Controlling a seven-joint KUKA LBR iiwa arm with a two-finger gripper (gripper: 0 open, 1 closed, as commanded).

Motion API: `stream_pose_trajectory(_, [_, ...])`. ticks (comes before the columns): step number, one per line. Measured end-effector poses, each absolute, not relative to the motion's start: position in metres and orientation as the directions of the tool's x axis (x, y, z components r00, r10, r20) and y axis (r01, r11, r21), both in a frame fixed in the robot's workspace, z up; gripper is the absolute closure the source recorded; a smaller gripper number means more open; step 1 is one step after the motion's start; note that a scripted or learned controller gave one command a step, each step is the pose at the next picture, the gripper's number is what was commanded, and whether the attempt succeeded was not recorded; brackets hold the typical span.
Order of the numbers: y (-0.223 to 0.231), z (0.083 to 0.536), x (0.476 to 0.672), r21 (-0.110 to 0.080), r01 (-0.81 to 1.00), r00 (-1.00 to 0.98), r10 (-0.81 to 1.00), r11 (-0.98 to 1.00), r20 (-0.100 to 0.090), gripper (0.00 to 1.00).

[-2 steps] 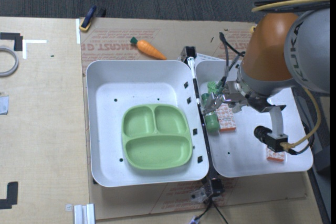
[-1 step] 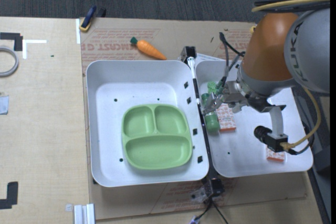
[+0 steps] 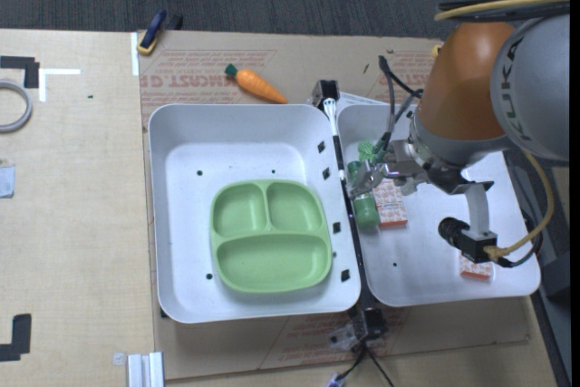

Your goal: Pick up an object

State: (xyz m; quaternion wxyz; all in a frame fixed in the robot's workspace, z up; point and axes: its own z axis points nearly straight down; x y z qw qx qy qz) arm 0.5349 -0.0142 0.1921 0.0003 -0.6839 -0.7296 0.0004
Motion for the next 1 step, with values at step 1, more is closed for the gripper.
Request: stream_pose_trajectory(1, [-0.0142, 0.1921, 0.5349, -0.001, 0.998, -0.065, 0.998, 0.065, 0.0, 0.0])
